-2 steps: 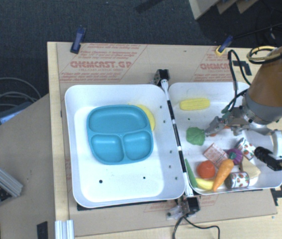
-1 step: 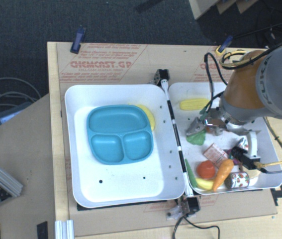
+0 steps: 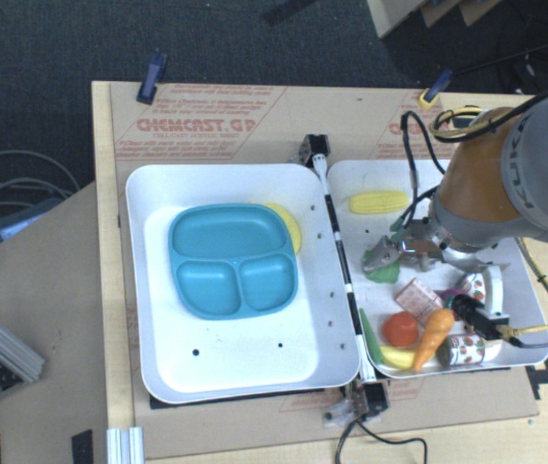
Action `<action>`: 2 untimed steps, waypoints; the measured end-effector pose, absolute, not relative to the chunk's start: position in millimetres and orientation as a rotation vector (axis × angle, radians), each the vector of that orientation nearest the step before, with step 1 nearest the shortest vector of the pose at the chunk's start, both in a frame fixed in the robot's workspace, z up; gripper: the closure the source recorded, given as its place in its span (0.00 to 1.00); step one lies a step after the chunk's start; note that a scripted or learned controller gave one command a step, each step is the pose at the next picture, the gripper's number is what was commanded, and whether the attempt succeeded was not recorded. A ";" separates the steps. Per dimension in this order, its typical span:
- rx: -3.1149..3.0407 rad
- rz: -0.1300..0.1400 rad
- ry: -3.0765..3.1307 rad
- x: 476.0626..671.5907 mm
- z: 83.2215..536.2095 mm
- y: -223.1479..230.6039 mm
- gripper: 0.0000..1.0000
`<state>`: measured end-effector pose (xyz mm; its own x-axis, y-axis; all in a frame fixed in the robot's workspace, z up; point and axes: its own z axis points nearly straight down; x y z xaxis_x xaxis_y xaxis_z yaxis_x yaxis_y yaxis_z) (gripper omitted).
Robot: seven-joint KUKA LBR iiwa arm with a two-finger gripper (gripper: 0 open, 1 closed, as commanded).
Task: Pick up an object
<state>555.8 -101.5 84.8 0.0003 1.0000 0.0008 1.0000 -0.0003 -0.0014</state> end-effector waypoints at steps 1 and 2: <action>-2.221 -0.001 -2.223 567.5 84.7 -92.2 0.00; -2.222 0.001 -2.220 521.6 85.0 -110.2 0.00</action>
<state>521.6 -110.2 85.0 0.0005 1.0000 0.0001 1.0000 -0.0005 -0.0007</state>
